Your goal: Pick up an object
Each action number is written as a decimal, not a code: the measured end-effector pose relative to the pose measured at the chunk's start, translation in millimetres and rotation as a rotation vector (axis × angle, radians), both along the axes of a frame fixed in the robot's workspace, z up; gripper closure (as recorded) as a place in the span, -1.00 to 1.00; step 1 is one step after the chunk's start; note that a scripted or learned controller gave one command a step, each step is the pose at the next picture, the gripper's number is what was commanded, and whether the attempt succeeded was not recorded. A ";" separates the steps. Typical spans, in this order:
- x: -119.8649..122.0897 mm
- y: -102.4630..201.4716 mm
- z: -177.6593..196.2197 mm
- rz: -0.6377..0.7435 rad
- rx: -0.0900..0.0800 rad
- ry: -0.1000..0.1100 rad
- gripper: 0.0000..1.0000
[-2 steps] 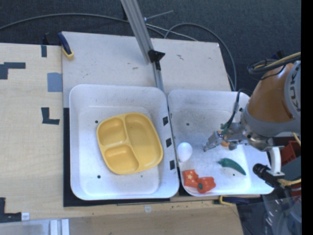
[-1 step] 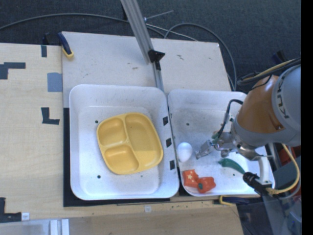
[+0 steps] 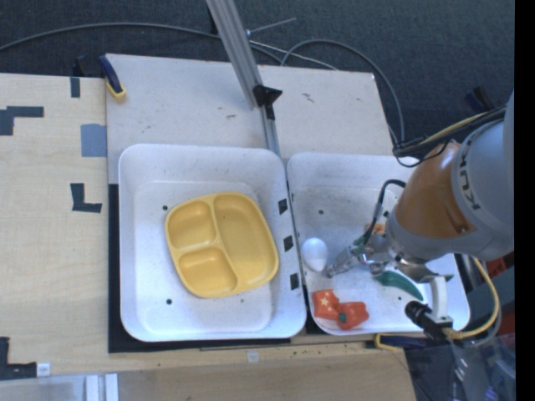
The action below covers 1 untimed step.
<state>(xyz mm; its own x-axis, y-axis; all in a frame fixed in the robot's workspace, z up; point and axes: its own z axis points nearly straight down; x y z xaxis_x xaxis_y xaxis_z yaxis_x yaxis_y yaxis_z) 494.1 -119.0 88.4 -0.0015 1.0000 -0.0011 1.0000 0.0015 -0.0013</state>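
**Inspector:** Position of the gripper (image 3: 341, 266)?

**Assistant:** Low in the right bin (image 3: 334, 182), at roughly seven o'clock from the bin's centre. Metal fingers point toward nine o'clock, tips just beside the white egg-shaped object (image 3: 314, 253). Whether the fingers are apart or together, I cannot tell; nothing is visibly between them.

**Inspector:** Other candidates?

**Assistant:** An orange-red object (image 3: 338, 309) at six o'clock of the gripper, near the bin's front wall, and a teal object (image 3: 399, 281) at three o'clock, partly under the wrist. The left bin (image 3: 134, 224) bears a yellow divided plate (image 3: 221, 245).

**Inspector:** Risks?

**Assistant:** In my judgement, the white object looks round and smooth; a closing finger may nudge it toward nine o'clock rather than trap it. It sits close to the dividing wall between the bins, so it could jam there and leave one finger no room.

**Inspector:** Clearance?

**Assistant:** Open floor lies toward twelve o'clock in the right bin. Toward six and nine o'clock, walls and the orange-red object crowd the approach.
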 end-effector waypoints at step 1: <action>-0.1 0.5 10.9 0.000 0.002 0.002 1.00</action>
<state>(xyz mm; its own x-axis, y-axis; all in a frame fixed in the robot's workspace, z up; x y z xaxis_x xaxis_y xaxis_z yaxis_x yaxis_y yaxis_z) 494.0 -118.5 99.2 -0.0019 1.0000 0.0007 1.0000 0.0019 -0.0029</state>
